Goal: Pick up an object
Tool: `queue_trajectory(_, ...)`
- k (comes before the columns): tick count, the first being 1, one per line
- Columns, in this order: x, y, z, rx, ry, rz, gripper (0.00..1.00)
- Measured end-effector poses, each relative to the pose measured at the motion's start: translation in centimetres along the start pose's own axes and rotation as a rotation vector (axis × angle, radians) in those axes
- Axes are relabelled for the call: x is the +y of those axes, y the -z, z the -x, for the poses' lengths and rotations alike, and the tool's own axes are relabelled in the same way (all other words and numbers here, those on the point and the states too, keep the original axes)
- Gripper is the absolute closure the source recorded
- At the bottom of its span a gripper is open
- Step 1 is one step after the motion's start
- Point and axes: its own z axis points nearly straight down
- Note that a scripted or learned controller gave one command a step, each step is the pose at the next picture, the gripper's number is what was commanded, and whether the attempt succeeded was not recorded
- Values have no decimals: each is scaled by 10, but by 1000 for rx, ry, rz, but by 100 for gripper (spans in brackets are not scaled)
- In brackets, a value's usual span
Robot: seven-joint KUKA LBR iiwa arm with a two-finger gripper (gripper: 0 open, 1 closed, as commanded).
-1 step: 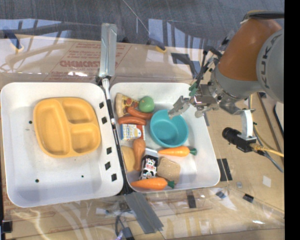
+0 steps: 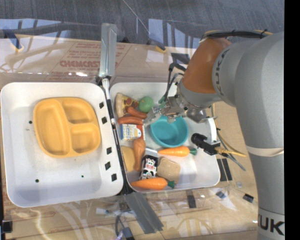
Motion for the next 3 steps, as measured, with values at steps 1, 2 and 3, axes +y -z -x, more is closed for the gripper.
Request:
queue_trajectory(1, -12, -36, 6, -1, -300, 22, 0)
queue_trajectory(2, -10, -23, 6, -2, -296, 25, 100)
queue_trajectory(3, -77, 61, -64, 0, -209, 20, 100)
